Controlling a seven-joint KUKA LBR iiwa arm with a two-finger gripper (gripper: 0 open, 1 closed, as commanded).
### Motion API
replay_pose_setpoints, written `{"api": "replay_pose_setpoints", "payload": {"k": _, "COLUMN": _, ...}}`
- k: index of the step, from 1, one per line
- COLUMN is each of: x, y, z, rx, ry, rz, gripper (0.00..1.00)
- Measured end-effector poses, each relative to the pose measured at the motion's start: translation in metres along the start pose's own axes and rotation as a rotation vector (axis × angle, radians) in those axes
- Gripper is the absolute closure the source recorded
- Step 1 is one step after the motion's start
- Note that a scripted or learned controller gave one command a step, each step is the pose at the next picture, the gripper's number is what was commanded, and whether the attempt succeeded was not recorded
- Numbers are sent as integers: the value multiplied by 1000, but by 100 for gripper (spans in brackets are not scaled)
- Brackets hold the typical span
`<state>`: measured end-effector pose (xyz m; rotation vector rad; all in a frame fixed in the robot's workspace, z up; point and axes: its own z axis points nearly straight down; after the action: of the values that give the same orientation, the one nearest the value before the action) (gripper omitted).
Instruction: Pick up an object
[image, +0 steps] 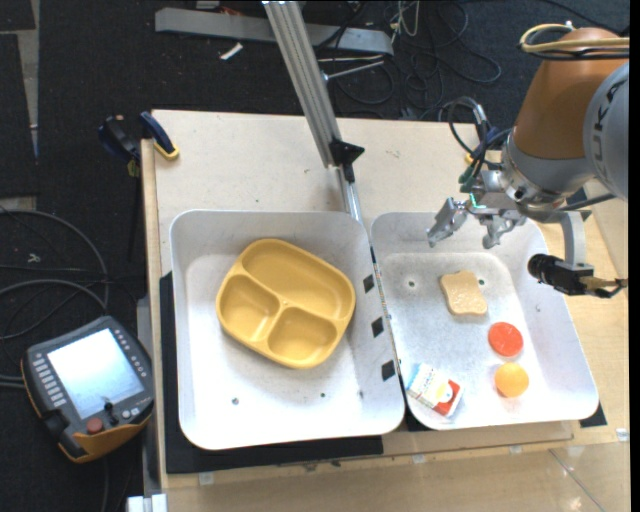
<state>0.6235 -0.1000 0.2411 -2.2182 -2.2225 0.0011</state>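
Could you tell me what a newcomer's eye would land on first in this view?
Probably the yellow divided tray, alone in the left bin. Next, the gripper, fingers spread, above the far end of the right bin, just beyond a slice of bread. Nearer sit a red disc, an orange ball and a small carton.

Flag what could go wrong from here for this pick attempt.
1. The gripper hangs open above the right bin's far end, off to the side of the bread slice; a straight descent may close on nothing.
2. The orange ball looks round and could roll away from the jaws.
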Motion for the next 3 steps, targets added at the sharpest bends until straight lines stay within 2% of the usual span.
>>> {"api": "replay_pose_setpoints", "payload": {"k": 2, "x": -2, "y": -15, "z": 102, "rx": 4, "ry": -1, "rz": 2, "gripper": 0}}
{"api": "replay_pose_setpoints", "payload": {"k": 3, "x": -2, "y": -13, "z": 144, "rx": -6, "ry": -4, "rz": 2, "gripper": 0}}
